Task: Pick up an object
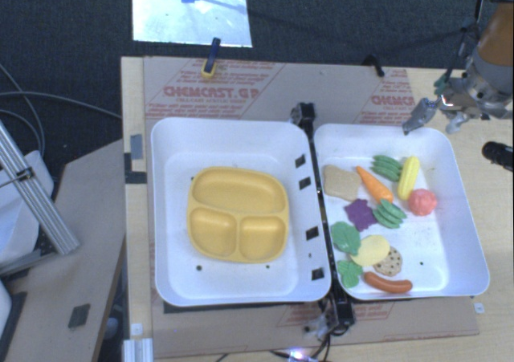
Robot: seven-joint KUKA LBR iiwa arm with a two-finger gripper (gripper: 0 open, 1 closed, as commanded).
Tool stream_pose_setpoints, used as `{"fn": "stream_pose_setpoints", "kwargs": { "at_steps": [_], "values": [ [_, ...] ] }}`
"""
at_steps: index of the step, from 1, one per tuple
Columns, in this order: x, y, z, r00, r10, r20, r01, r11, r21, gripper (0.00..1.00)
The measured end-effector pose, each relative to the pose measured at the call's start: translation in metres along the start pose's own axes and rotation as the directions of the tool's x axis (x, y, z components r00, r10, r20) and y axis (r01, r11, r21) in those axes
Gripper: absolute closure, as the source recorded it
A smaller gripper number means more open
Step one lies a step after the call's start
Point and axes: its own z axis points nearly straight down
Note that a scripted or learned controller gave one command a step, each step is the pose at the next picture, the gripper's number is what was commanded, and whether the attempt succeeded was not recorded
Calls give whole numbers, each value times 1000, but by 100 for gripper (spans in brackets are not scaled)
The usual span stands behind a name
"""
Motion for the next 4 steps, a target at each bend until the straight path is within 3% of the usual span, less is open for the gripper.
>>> {"fn": "stream_pose_setpoints", "kwargs": {
  "at_steps": [1, 2, 3, 4],
  "values": [
    [-6, -73, 77, 1000, 5, -3, -5, 1000, 11, 0],
    [25, -52, 129, 1000, -1, 0, 1, 1000, -9, 0],
    [23, -50, 114, 1000, 0, 5, 1, 1000, -18, 100],
    [100, -51, 130, 1000, 5, 5, -5, 1000, -6, 100]
  ]
}}
